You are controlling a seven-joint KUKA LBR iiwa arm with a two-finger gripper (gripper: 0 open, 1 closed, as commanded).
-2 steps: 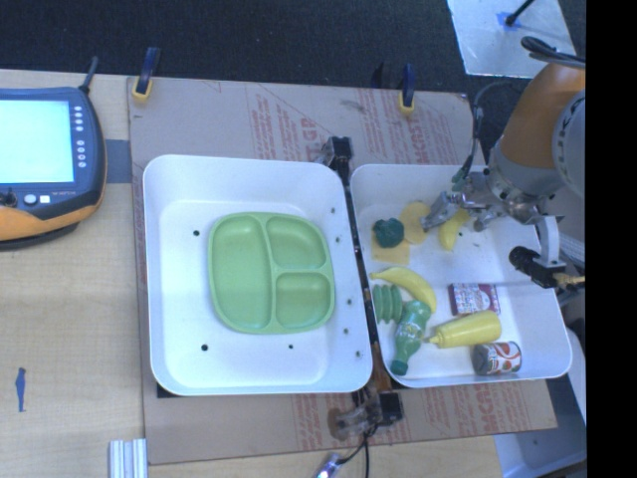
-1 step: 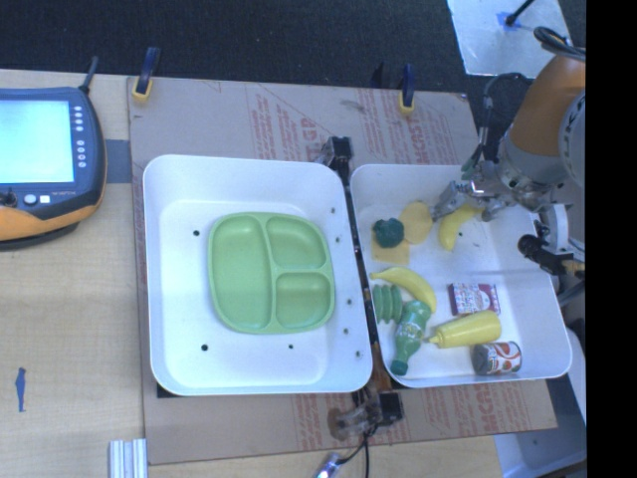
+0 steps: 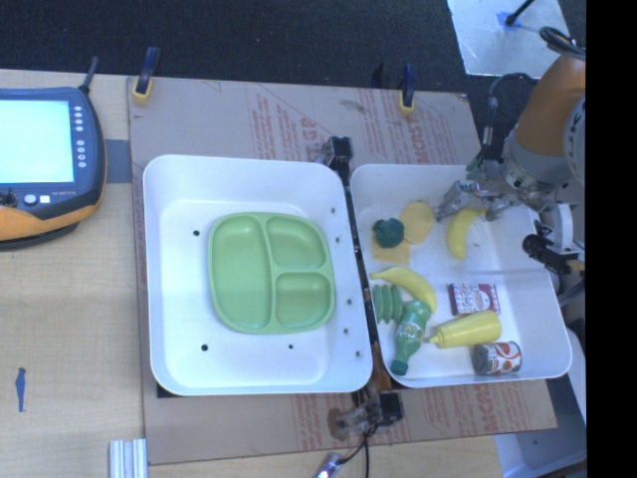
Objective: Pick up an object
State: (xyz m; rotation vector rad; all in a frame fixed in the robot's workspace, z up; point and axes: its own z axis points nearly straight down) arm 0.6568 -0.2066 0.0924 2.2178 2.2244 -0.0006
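Hovering over the far right part of the right-hand shallow white bin (image 3: 557,312), our two-finger gripper (image 3: 476,199) sits at the end of the grey arm with its orange band (image 3: 553,103). We see its metal fingers (image 3: 450,201) splayed apart, nothing between them.

Closest to it is the small yellow plastic banana (image 3: 459,234), lying just beside and slightly nearer the camera than the fingertips, curving toward the bin's middle. Whether a fingertip touches it we cannot tell. We judge it to be light, rigid and rather slick; the best hold would be across its narrow middle, with the fingers closing on the two long sides, since the tapered ends would likely slip out.

Left of it lie a pale yellow round piece (image 3: 417,220) and a dark green lumpy toy (image 3: 388,232), touching one another. Further toward the front of the bin we find a second yellow banana (image 3: 410,284), a green ridged piece (image 3: 387,303), a green plastic bottle (image 3: 408,335), a yellow squeeze bottle (image 3: 466,330), a small red-and-white packet (image 3: 472,297) and a little tin can (image 3: 496,358) on its side.

In the left white bin (image 3: 159,267) rests a pale green divided plastic tray (image 3: 271,272), well apart from the gripper. Both bins stand on the counter (image 3: 60,366).
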